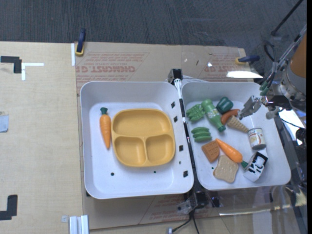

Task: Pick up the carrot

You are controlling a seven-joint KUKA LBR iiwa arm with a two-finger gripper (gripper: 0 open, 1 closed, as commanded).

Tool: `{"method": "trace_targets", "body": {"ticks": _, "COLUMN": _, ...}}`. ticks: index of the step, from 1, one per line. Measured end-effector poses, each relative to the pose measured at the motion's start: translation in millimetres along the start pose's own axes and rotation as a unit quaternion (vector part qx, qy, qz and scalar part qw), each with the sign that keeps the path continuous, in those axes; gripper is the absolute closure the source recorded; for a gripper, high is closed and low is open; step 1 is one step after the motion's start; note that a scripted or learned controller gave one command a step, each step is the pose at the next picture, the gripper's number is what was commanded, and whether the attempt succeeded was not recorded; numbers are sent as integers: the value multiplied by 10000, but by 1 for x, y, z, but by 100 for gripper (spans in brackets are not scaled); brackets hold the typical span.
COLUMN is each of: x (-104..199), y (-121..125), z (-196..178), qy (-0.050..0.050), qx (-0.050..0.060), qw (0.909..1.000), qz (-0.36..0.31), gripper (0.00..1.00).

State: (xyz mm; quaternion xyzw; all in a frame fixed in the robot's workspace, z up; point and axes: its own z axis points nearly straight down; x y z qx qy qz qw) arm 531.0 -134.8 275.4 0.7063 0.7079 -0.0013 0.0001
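In the right bin, a carrot lies among a crowd of toy food, its long axis slanting from upper left to lower right, the thicker end toward the lower right. A brown square cracker touches it on the left, a slice of bread sits just below it, and an ice-cream cone lies just above. Further up are a green bottle, a bunch of green pods, a dark green pepper and another green pod piece. To the right of the carrot stand a small tin can and a black-and-white carton.

The left bin holds a yellow divided plate with three compartments, all bare. Just beside its left rim lies a second carrot, upright in the view, green top pointing to the far side and tip toward the near side, with open floor around it.

The pincer hangs over the upper right part of the right bin, near the cone and apart from both carrots. Whether its fingers are spread or closed cannot be told; nothing is seen between them.

Both bins rest on the tabletop, over a sheet of cardboard.
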Motion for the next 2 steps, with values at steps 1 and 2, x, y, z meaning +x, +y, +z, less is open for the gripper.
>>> {"method": "trace_targets", "body": {"ticks": 1, "x": 13, "y": -7, "z": 179, "qy": -3, "qx": -42, "qw": 9755, "qz": -2201, "gripper": 0}}
{"method": "trace_targets", "body": {"ticks": 2, "x": 13, "y": -4, "z": 169, "qy": -4, "qx": -68, "qw": 9761, "qz": -2171, "gripper": 100}}
